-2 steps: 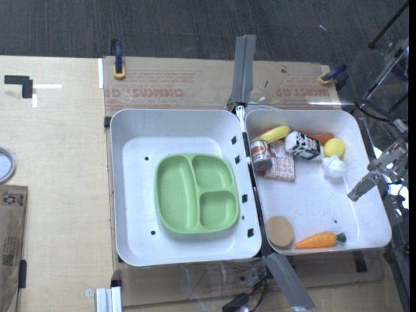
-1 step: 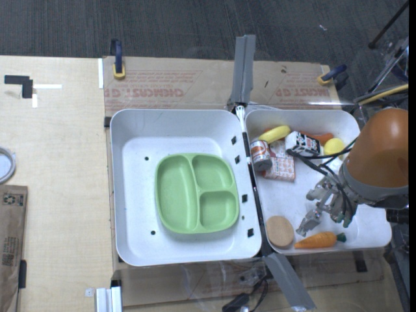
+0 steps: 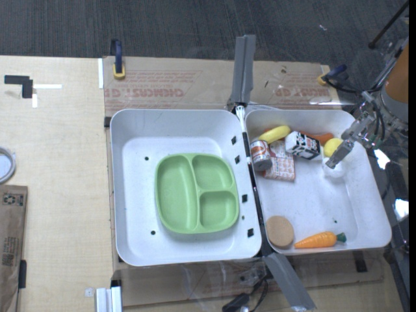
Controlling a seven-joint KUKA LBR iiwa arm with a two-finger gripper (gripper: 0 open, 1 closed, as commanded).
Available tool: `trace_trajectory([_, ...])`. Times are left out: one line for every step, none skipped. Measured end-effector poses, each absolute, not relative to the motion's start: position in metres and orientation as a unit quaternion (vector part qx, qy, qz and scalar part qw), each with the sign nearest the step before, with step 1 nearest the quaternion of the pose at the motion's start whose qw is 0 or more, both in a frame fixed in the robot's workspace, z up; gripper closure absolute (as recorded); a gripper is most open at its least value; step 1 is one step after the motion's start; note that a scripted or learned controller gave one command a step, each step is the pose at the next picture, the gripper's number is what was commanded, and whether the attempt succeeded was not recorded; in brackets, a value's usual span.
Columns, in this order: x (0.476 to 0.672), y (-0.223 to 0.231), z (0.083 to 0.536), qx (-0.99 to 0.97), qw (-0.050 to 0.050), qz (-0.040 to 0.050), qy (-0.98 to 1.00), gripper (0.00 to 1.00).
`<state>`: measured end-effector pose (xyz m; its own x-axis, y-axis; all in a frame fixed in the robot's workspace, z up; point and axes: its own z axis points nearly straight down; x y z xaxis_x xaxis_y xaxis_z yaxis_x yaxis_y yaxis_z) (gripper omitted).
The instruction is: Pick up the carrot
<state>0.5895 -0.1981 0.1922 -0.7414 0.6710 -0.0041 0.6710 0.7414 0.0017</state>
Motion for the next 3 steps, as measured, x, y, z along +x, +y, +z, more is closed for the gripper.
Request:
trace_trajectory([0.531,-0.122,0.105,0.473,-0.001,-0.0003,0.881,0.0])
trace_trajectory([0.484,-0.102,0.091,0.427,-0.001,-0.0001,0.904,0.0])
trace_trajectory([0.485,-0.103,0.1,0.428,0.0,0.0003,0.904,1.0])
